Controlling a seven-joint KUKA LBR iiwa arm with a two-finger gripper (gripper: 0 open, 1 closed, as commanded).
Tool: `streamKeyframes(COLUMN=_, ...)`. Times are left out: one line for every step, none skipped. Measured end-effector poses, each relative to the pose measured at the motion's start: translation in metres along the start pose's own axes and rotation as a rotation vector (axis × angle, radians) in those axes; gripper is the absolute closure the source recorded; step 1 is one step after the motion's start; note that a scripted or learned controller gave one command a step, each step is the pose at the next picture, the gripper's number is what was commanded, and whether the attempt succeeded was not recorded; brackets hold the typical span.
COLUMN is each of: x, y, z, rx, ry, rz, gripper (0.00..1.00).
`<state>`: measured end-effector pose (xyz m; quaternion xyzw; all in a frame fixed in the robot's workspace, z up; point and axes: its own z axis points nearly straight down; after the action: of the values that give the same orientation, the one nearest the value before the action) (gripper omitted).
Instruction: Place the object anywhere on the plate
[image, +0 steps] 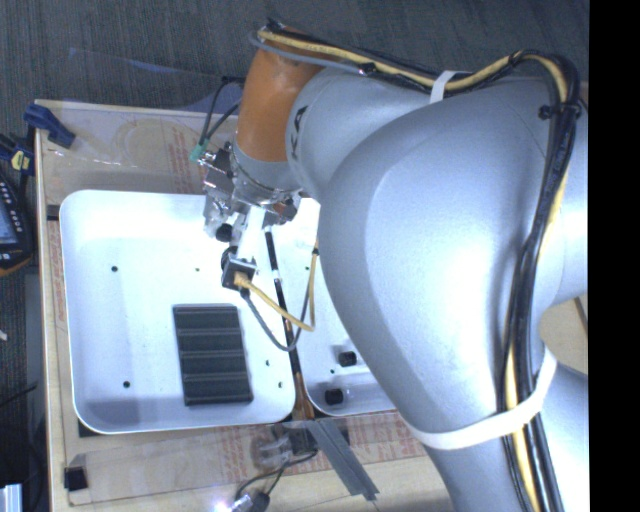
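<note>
**Risk of a drop off target**

Gripper (232, 240) hangs over the left bin's (75, 300) upper middle, well apart from the dark ribbed slab (212, 353) lying flat near that bin's front wall. I take the slab for the plate. Whether the gripper is wide, narrow or carrying anything I cannot tell. A release here would likely land on bare bin floor. Loose cables (285, 320) dangle beside the gripper, near the slab's right edge, and could snag. The arm (450, 250) covers most of the right bin (345, 408).
</note>
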<state>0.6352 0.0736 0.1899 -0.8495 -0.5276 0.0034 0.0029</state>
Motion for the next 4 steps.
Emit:
streamKeyframes(x=-0.026, y=-0.03, z=-0.026, rx=-0.005, ry=0.002, rz=0.82, gripper=1.0)
streamKeyframes(x=0.043, y=-0.017, z=0.011, rx=-0.003, ry=0.002, rz=0.558, gripper=1.0)
streamKeyframes(x=0.07, y=-0.027, z=-0.03, rx=-0.005, ry=0.003, rz=0.064, gripper=1.0)
streamKeyframes(x=0.105, y=-0.03, z=-0.076, rx=-0.006, ry=0.002, rz=-0.273, gripper=1.0)
